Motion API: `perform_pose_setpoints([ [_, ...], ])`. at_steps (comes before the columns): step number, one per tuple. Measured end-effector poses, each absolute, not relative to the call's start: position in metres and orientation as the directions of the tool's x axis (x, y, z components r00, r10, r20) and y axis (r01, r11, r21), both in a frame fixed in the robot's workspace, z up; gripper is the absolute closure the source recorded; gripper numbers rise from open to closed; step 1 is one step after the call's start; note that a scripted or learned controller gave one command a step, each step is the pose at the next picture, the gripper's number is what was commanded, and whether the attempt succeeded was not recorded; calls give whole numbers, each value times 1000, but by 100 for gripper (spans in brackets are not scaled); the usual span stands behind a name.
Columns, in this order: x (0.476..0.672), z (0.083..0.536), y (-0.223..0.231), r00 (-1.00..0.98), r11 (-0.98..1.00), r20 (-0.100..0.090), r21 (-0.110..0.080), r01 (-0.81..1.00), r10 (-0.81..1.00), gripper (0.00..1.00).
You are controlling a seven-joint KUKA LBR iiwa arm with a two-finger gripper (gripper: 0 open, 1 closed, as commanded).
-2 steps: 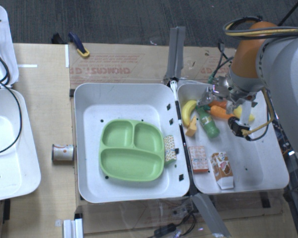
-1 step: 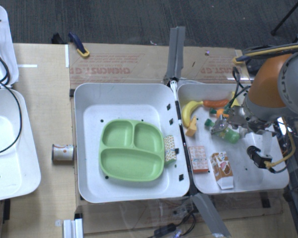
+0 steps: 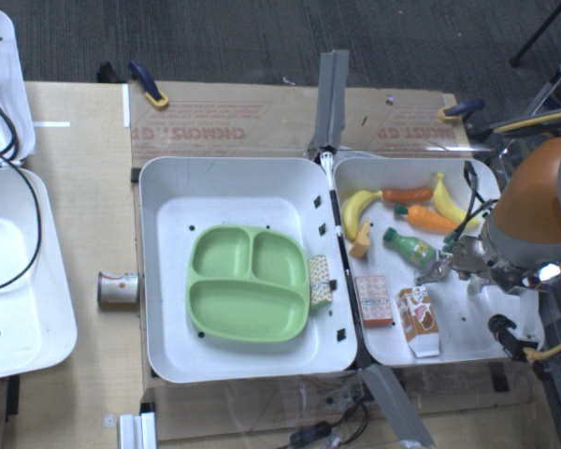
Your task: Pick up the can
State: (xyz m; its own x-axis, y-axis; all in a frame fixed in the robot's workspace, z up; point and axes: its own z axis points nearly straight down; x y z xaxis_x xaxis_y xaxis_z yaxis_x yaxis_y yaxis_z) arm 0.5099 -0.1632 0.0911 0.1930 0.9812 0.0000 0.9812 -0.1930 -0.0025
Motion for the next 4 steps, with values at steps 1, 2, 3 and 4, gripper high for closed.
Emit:
perform_pose_setpoints([
  [1,510,100,-164,197,-197,0,-4,980,980,100],
  [2,510,100,-164,197,-197,0,-4,980,980,0],
  [3,556,91,-137,238,-238,-1,-2,971,971,0],
  [4,511,91,-180,246,-246,-1,-3,969,969,0],
])
